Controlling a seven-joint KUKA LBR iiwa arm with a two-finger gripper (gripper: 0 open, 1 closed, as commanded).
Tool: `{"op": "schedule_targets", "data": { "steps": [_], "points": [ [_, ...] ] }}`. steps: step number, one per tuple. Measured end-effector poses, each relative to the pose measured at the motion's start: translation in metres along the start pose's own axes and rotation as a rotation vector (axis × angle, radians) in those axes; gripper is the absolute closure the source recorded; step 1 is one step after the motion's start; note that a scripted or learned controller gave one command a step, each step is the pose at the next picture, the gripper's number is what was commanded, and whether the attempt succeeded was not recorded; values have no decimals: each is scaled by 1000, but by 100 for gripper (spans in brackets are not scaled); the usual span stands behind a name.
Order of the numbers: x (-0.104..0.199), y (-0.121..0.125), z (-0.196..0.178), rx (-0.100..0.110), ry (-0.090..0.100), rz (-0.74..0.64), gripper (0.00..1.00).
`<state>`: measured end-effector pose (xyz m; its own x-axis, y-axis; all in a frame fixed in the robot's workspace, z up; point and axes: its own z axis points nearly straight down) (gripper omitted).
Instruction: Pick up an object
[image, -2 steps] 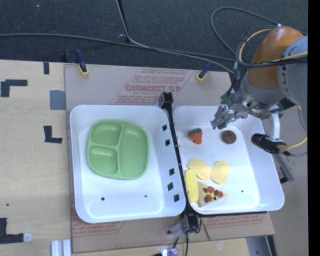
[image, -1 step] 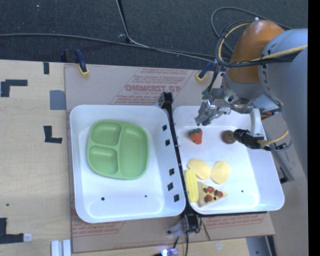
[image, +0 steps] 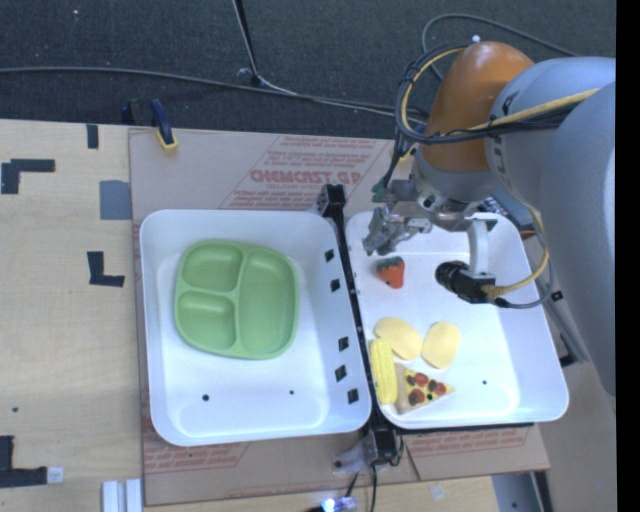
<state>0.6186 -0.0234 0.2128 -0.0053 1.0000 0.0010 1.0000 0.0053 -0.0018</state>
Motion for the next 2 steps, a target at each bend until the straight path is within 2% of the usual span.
{"op": "schedule_targets", "data": {
  "steps": [2],
  "points": [
    [118,9,7,0,0,-2,100]
  ]
}}
